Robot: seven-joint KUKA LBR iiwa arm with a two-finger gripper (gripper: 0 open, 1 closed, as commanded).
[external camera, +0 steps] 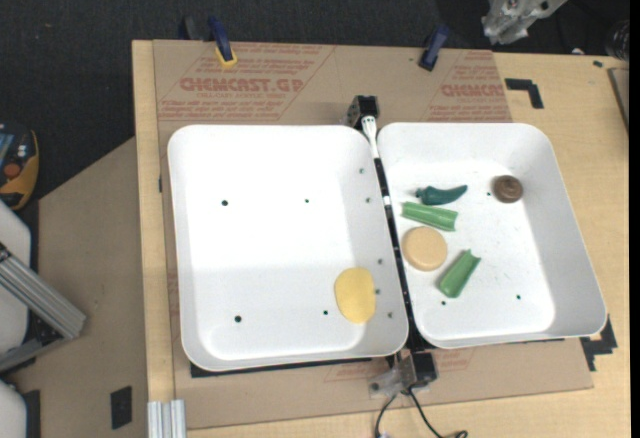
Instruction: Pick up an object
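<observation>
The left bin (200, 256) holds a yellow oval piece (355, 294) near its front right corner. In the right bin (560, 256) lie a dark teal curved piece (442, 194), a light green stick (430, 216), a tan round disc (425, 249), a green chunk (459, 273) and a small brown round piece (508, 189). My gripper (505, 21) hangs high at the top right, beyond the back edge of the bench and well away from both bins, with nothing seen in it.
Both bins rest on a cardboard sheet (300, 76) held by a blue-yellow clamp (220, 41) and a blue clamp (434, 46) at the back. A black bracket (363, 111) sits where the bins meet. A cable (410, 406) trails off the front.
</observation>
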